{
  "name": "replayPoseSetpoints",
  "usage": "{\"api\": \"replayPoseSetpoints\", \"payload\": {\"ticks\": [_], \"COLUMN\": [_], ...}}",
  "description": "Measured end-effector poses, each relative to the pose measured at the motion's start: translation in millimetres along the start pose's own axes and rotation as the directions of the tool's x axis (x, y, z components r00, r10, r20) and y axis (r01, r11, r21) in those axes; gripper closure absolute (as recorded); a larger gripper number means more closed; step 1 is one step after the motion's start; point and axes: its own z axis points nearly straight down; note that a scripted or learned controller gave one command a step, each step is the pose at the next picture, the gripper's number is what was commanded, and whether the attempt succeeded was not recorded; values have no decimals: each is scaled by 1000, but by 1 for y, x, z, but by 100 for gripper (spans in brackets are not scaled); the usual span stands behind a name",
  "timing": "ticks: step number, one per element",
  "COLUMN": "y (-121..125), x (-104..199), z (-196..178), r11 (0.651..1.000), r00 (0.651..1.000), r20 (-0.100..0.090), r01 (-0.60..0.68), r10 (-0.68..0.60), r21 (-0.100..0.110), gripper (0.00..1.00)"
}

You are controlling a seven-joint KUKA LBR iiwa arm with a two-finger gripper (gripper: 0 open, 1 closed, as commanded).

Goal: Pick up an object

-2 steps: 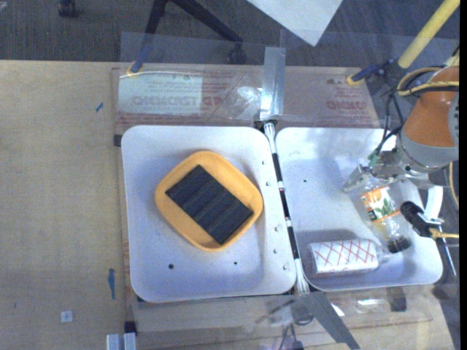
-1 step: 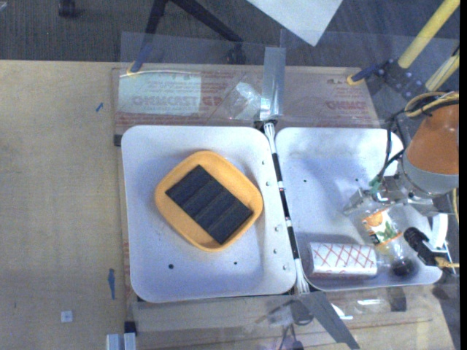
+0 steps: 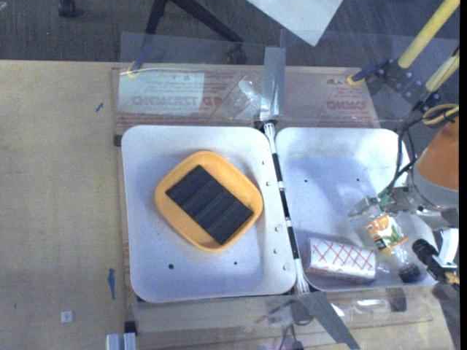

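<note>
A yellow-orange square dish with a black ribbed insert (image 3: 209, 199) lies tilted in the middle of the left bin (image 3: 146, 268). In the right bin (image 3: 328, 173), a white box with a red lattice print (image 3: 341, 259) rests against the front wall. A clear packet with orange and green print (image 3: 384, 233) lies just right of the box. My gripper (image 3: 381, 204) hangs low at the bin's right side, directly over the packet's far end, under the orange-banded arm (image 3: 441, 162). Whether it touches the packet cannot be made out.
A metal divider rail (image 3: 281, 195) runs between the two bins. Clear plastic sheets and a crumpled wrapper (image 3: 248, 93) lie behind the bins. The far left half of the right bin is bare white floor.
</note>
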Motion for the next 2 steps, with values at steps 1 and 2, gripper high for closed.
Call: {"api": "replayPoseSetpoints", "payload": {"ticks": [1, 2], "y": [-8, -4], "x": [5, 9], "z": [-4, -14], "r11": [998, 997], "r00": [998, 997], "r20": [-3, -5], "r01": [67, 71], "r10": [-67, -71], "r21": [-12, -19], "gripper": [0, 100]}}
